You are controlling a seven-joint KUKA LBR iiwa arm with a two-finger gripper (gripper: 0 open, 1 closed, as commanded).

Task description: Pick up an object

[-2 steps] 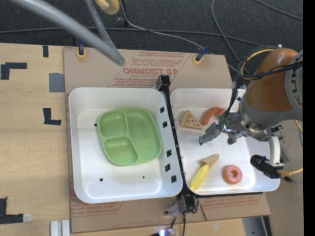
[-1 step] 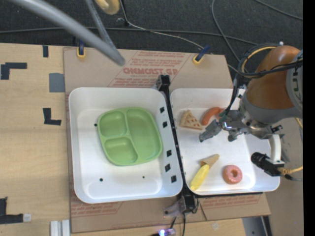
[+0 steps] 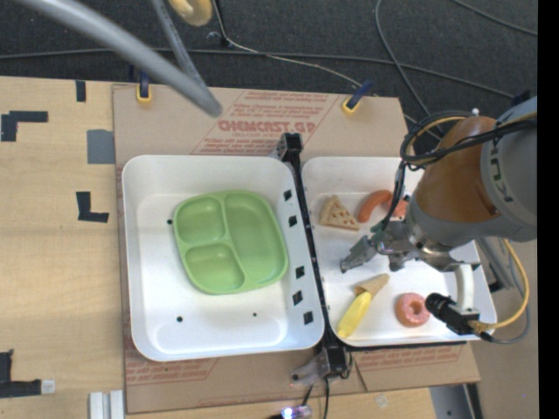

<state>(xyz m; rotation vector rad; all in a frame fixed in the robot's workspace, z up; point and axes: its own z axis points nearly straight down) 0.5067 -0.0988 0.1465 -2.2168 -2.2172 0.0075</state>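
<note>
- The gripper (image 3: 362,257) hangs low over the middle of the right bin (image 3: 349,166), fingers spread, nothing between them as far as I can see.
- Closest target looks like the cone (image 3: 372,282), a small tan wedge lying just below the fingertips. Its long axis runs roughly left-right with a slight tilt, pointed end to the right.
- Right under that is the yellow piece (image 3: 352,313), a corn or banana looking thing, lying on a diagonal and almost touching the cone. A grab at the cone could easily nudge it.
- The pizza slice (image 3: 337,214) sits up and left of the fingers, near the divider, with clear room around it.
- The sausage (image 3: 376,203) is above the gripper, partly tucked behind the wrist, so that one's awkward.
- The donut (image 3: 411,309) is down at the lower right, near the bin wall and half under the arm.
- The left bin (image 3: 210,168) has just the green tray (image 3: 231,242), well apart from all this.
- My guess: a short drop down and toward the camera gets the cone, jaws closing across its narrow width.
</note>
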